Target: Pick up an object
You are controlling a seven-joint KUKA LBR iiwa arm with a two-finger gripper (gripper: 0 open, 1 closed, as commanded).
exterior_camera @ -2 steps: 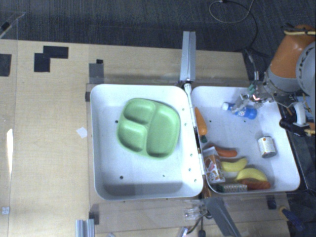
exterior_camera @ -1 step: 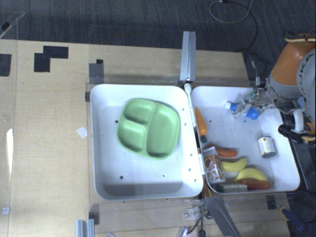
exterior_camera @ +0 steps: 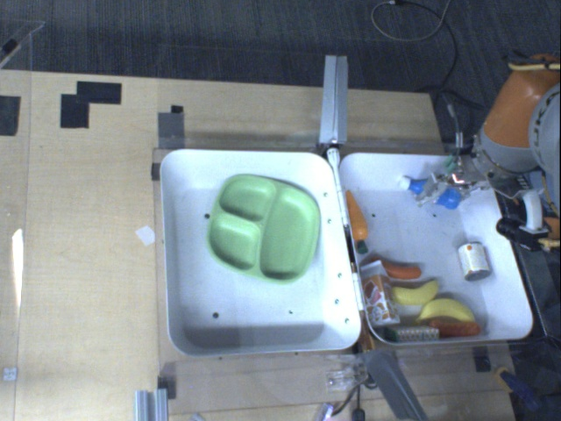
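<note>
A small blue and white object lies in the far right part of the right bin, close to the bin's far edge and right wall. The end effector sits directly over it, its tip touching or nearly touching the object; whether it is spread or pressed together cannot be told, since the tip is small and blurred against the blue piece.

Other things in the same bin lie well apart from that spot. A small silver can lies on its side near the right wall, toward the near half of the bin. An orange carrot-shaped piece lies along the left wall. In the near part of the bin things crowd together: a red sausage-shaped piece, two yellow bananas just beyond the near wall, a small printed packet at their left, and a dark red piece against the near edge. None of these lies between the end effector and the blue object.

The left bin holds a green divided plate near its middle, tilted toward the far left corner.

The arm enters from the right edge of the tabletop, its orange band high at the far right, the grey wrist slanting down and leftward into the right bin's far right corner.
</note>
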